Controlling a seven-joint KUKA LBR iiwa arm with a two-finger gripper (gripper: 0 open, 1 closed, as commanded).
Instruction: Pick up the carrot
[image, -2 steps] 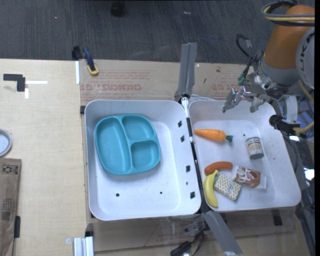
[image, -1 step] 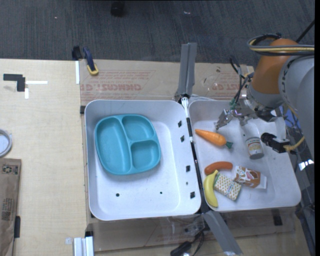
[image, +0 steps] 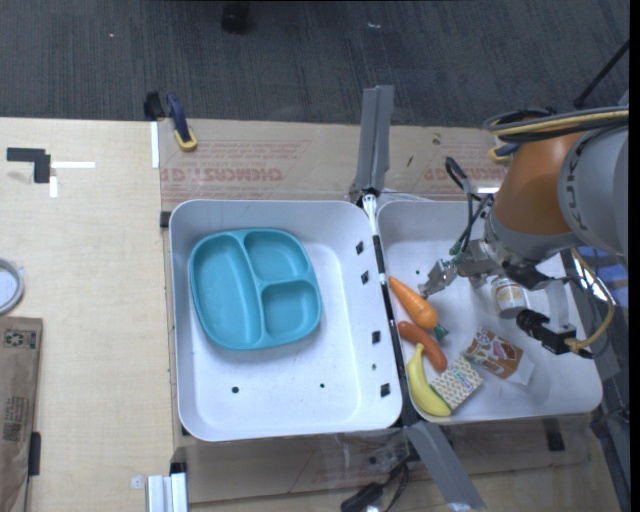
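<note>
The orange carrot (image: 413, 302) lies slanted in the right bin (image: 560, 400), close to the divider between the bins. Its green stub points down-right. My gripper (image: 437, 278) hangs just right of and above the carrot's thick middle, reaching in from the arm's orange band (image: 535, 190). It is open and nothing sits between its fingers. The carrot rests on the bin floor, untouched.
Below the carrot lie a red-orange pepper (image: 424, 344), a yellow banana (image: 425, 386) and a patterned packet (image: 457, 382). A snack packet (image: 494, 355) and a small can (image: 508, 297) sit under the wrist. The left bin (image: 200, 400) holds a blue divided plate (image: 255, 288).
</note>
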